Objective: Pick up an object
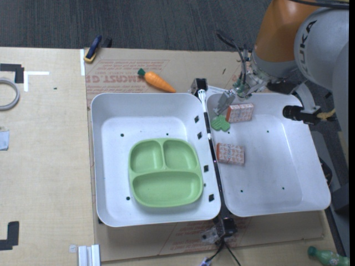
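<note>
A pale wooden bench (44, 170) fills most of the view, with black tape marks (11, 234) on its left. Dark grey carpet (138, 13) lies beyond its far edge. Light is even.

The bench (44, 176) is pale wood with a cardboard sheet (125, 71) laid on it. Two white bins, left (105, 204) and right (310, 198), sit touching on the cardboard; a toy carrot (157, 80) lies just behind the left one.

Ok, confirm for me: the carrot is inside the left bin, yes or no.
No, the carrot lies on the cardboard beyond the left bin, which holds the green plate.
</note>
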Robot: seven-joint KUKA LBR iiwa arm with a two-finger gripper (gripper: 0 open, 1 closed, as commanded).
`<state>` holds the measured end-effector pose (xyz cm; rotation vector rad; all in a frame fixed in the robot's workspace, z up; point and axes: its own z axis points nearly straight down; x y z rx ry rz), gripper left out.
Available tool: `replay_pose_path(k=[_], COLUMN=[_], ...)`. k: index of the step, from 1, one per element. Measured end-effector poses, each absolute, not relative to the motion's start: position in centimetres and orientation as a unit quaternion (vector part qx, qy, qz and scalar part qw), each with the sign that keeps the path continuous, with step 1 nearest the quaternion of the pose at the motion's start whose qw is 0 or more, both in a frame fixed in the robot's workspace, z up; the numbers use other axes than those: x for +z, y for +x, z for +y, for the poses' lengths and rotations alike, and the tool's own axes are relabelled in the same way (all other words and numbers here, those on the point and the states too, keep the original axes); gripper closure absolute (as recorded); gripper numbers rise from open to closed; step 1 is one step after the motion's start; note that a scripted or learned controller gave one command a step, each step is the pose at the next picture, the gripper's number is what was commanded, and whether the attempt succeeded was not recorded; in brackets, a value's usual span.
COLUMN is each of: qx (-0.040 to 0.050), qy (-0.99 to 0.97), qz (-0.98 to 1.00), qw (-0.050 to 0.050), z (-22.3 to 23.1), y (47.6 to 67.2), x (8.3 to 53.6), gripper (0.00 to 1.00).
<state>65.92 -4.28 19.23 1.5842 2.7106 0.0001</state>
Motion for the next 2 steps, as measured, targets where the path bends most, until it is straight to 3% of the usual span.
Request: replay_pose_path(k=[1, 2], qx=[0.0000, 0.0003], qy=[0.505, 0.491], qz=[0.863, 0.871], qw=[0.001, 0.001], z=[-4.3, -8.9], y=[65.9, 65.9], x=[19.2, 11.6], gripper=[0.00, 0.00])
